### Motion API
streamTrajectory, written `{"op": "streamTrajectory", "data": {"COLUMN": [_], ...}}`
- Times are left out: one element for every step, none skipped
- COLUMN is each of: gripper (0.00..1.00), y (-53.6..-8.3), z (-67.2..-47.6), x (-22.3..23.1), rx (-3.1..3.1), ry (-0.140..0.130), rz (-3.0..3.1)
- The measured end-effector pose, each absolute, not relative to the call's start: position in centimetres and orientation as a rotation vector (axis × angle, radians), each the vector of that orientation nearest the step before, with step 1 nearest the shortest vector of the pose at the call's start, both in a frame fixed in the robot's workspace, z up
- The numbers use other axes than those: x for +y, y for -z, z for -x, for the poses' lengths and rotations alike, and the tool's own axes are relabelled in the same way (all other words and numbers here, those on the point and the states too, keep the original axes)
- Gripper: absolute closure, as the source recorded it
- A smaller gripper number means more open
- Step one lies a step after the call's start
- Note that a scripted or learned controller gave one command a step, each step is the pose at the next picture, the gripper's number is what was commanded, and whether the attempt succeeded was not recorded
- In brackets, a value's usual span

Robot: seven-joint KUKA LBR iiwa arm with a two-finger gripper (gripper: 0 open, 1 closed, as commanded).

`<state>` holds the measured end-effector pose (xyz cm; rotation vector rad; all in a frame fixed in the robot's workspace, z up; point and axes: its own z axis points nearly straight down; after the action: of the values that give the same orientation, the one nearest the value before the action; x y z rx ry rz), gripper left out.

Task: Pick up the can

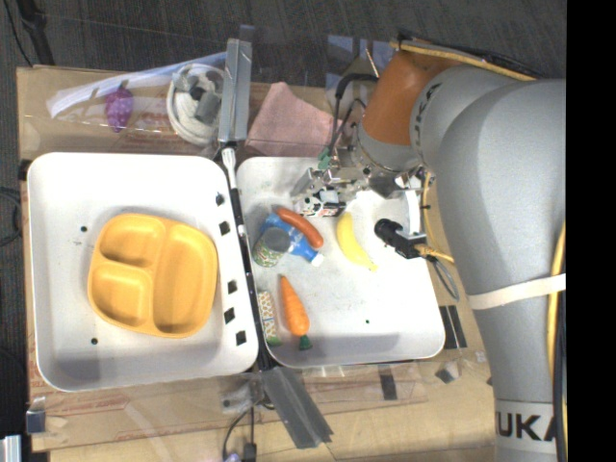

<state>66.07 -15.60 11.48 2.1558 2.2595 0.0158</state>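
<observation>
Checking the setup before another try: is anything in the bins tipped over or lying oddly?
The can in the right bin lies on its side against a blue item, with a sausage resting across them. The carrot and banana lie loose. The yellow tray sits flat.

can [273, 245] partly hidden under red sausage [299, 225], arm [500, 210] cut off at bottom edge

The arm [500, 210] is a smooth, rounded grey casing with an orange band [399, 99] above the wrist. White letters "UKA" mark its lower part. Thin dark cables loop beside the metallic gripper [322, 189].
</observation>
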Motion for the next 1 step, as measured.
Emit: {"op": "streamTrajectory", "data": {"gripper": [1.00], "y": [-12.70], "z": [-66.23], "x": [-15.46], "rx": [2.263], "ry": [-0.019], "rz": [-2.149]}}
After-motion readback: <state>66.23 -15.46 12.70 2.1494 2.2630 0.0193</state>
